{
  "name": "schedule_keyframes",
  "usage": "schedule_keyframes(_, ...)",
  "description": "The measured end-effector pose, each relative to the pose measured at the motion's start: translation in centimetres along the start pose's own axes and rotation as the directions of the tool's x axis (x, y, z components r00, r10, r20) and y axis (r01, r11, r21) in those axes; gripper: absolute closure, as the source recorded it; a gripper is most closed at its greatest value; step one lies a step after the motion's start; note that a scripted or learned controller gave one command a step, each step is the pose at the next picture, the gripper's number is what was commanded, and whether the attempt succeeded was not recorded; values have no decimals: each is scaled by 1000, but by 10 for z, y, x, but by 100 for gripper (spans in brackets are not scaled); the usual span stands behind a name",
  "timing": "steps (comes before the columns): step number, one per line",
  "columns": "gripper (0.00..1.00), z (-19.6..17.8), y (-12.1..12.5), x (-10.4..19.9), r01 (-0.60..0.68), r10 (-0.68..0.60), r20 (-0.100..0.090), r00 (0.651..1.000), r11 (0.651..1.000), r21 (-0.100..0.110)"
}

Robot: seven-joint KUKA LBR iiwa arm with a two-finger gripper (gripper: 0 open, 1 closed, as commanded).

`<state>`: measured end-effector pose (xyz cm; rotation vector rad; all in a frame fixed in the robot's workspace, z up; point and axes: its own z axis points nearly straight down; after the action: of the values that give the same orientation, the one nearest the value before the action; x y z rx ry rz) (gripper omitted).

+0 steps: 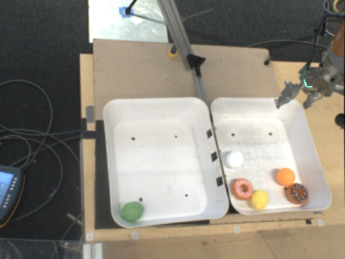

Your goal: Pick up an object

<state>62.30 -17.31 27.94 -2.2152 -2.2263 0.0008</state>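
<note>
Objects for picking sit mostly in the right bin (pixel 302 139): a white ball (pixel 234 158), a pink-iced doughnut (pixel 242 188), a lemon (pixel 260 199), an orange (pixel 285 176) and a chocolate doughnut (pixel 297 193). A green ball (pixel 131 211) lies alone in the left bin (pixel 156 107). Nothing looks lifted yet; the gripper (pixel 295 97) hovers over the right bin's far corner, jaws spread wide and empty. The arm is cut off at the frame's edge.

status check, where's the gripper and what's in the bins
Two-finger gripper open, over right white bin's far corner, holding nothing. White ball, pink-iced donut, yellow lemon, orange ball, chocolate donut untouched. Path unobstructed.
</note>
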Motion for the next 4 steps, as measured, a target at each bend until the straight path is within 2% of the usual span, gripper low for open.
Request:
schedule_keyframes(1,0,-2,1,0,2,-2,1,1000,1000,-3)
schedule_keyframes(3,0,98,6,10,0,0,0,1000,1000,1)
schedule_keyframes(4,0,149,-2,17,-2,2,-1,1000,1000,3)
